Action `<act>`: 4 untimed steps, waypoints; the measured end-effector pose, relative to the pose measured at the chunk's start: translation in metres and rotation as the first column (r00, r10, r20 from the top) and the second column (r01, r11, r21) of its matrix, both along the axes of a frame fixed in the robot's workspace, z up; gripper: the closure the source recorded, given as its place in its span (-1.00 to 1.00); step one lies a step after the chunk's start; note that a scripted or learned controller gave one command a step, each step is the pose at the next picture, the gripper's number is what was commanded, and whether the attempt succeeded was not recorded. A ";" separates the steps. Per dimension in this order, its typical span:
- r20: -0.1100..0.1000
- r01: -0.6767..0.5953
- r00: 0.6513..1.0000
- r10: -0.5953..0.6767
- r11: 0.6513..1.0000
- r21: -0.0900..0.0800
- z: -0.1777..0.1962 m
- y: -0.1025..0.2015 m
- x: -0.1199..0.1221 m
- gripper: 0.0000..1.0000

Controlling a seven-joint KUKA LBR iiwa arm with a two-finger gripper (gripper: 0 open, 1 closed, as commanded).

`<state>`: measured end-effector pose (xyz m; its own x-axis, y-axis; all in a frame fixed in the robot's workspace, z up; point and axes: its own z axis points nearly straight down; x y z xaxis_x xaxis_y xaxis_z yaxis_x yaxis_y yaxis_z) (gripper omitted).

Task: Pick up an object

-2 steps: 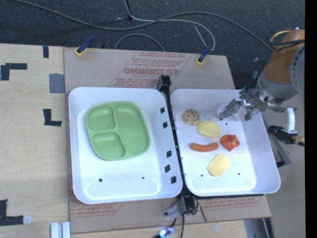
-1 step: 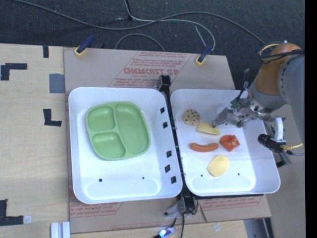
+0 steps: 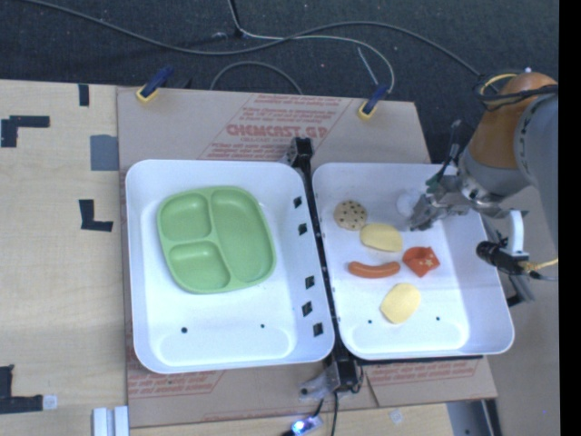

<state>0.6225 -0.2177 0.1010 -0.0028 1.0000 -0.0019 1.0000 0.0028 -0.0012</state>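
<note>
The pincer (image 3: 423, 209) hangs low over the far right part of the right bin (image 3: 481, 289), and its tip is small and blurry, so I cannot tell if it is squeezed or let go, and I see nothing held in it. The toy food it could pick up lies just left of it and nearer: a red tomato piece (image 3: 420, 261) is closest, then a pale yellow lump (image 3: 381, 237), a round cookie (image 3: 349, 214), a sausage (image 3: 373, 269), and a yellow potato shape (image 3: 400, 302) nearest the front. I think the grab could go wrong because these things sit close together, so the pincer might bump one away while it goes for another. The round, smooth ones may also slip or roll out, and the flat sausage may be hard to get under. If the pincer comes down where it is now, it may close on bare bin floor. The arm (image 3: 517, 143) is cut off at the right, and its wrist hides a bit of the bin. The left bin (image 3: 145, 243) holds a green tray (image 3: 215, 239), far from the pincer. The bench (image 3: 54, 262) has nothing else near.
</note>
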 end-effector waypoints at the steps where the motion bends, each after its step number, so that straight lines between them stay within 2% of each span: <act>1: 0.006 0.002 1.000 -0.002 1.000 0.000 0.064 -0.001 0.000 1.00; 2: 0.005 0.001 1.000 -0.001 1.000 0.000 0.117 0.000 0.001 1.00; 3: 0.001 0.002 1.000 -0.002 1.000 0.001 0.115 0.000 0.001 1.00; 4: 0.001 -0.002 1.000 0.002 1.000 0.002 0.124 0.047 -0.007 1.00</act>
<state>0.6152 -0.1707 0.2254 -0.0046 1.0000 0.0005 1.0000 0.0046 -0.0007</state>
